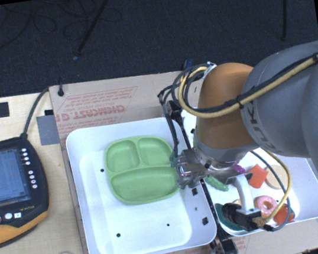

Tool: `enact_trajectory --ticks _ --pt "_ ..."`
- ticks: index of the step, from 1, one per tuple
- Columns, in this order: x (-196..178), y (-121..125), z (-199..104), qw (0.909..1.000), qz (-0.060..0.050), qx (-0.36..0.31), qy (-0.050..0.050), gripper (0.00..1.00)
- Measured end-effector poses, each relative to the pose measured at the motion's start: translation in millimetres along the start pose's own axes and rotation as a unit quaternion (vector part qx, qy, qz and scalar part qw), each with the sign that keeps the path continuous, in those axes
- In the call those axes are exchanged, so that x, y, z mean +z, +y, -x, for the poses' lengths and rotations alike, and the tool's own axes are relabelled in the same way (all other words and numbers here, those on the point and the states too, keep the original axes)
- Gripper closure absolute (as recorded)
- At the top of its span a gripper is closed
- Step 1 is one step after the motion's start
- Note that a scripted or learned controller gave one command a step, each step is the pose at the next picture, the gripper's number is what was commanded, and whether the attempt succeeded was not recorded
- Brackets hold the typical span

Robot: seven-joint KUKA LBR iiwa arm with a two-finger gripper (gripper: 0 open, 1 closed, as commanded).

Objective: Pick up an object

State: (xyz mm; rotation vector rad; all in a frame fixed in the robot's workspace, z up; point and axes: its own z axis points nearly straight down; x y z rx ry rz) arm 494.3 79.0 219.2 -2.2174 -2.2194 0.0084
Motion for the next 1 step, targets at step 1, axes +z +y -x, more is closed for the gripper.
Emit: enact_trajectory --ticks 1 --pt "-14.6 -13.4 3.7 1.0000 0.000 0.002 0.000 1.00"
